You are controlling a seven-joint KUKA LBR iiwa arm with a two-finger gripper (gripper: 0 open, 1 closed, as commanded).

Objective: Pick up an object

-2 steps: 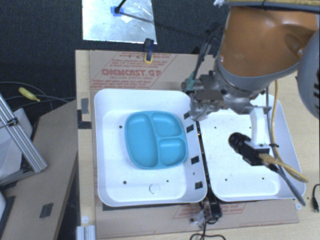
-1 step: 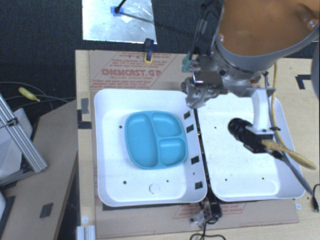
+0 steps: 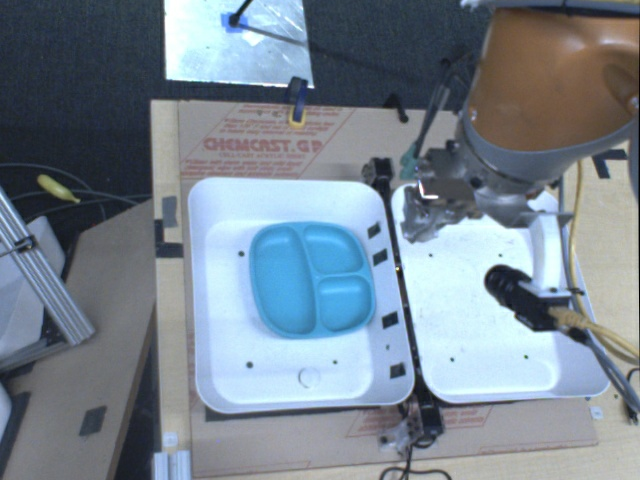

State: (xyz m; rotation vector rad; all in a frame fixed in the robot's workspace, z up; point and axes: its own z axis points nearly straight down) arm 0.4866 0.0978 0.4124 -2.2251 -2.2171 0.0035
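Blue, with three compartments, a plate [image 3: 305, 278] is seen lying flat in the middle of the left-hand bin [image 3: 225, 358]. Farther back, the gripper [image 3: 418, 226] is held over the far left corner of the right-hand bin [image 3: 470, 358], across the shared wall and apart from the plate. Whether it is open or closed cannot be told. Printed cardboard [image 3: 270, 133] is laid beyond the bins.

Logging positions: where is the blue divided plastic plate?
In the camera view, the blue divided plastic plate lies centred in the left white bin, left of the gripper.
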